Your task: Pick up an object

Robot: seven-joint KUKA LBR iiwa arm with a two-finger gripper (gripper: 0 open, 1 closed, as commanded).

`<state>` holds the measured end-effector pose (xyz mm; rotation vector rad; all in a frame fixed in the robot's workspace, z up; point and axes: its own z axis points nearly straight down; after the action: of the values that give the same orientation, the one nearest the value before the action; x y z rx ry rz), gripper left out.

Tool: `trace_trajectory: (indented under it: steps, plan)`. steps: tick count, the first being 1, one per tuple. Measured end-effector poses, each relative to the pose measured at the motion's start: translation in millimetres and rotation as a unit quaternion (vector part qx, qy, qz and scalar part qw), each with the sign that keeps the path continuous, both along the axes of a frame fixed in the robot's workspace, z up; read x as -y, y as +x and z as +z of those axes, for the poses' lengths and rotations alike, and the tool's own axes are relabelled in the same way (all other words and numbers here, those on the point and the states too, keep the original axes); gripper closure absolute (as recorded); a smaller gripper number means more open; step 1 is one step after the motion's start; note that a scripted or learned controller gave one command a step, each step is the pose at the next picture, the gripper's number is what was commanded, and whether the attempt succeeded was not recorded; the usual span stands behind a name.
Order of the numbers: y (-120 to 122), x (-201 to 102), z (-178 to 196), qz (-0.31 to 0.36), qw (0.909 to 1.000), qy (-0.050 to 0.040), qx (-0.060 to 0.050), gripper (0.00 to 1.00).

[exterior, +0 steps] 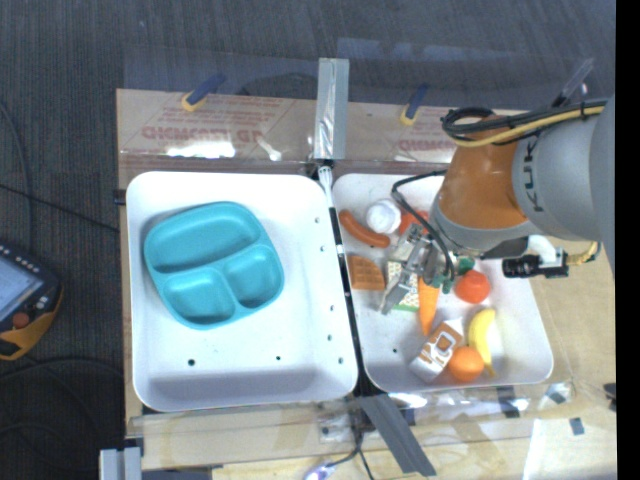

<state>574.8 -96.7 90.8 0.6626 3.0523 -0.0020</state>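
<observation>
Low over the right bin [540,313], pincer [408,273] beside carrot [428,308]

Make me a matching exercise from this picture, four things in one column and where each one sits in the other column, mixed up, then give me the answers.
Things:
1. blue divided tray
2. sausage
3. banana
4. gripper

Places:
A. near the front right corner of the right bin, beside an orange fruit
B. in the left bin
C. over the middle of the right bin, just left of a carrot
D. near the far left corner of the right bin

Pairs: 1-B, 2-D, 3-A, 4-C
</observation>
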Motion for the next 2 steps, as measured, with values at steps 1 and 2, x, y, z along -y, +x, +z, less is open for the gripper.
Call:
trace_trajectory:
  steps: [1, 2]
  plan:
    - [-26, 14, 0, -0.046, 0.9989, 0.0029, 0.000, 0.00]
    - [-54, -1, 0, 0.000, 1.0000, -0.0003, 0.001, 0.00]
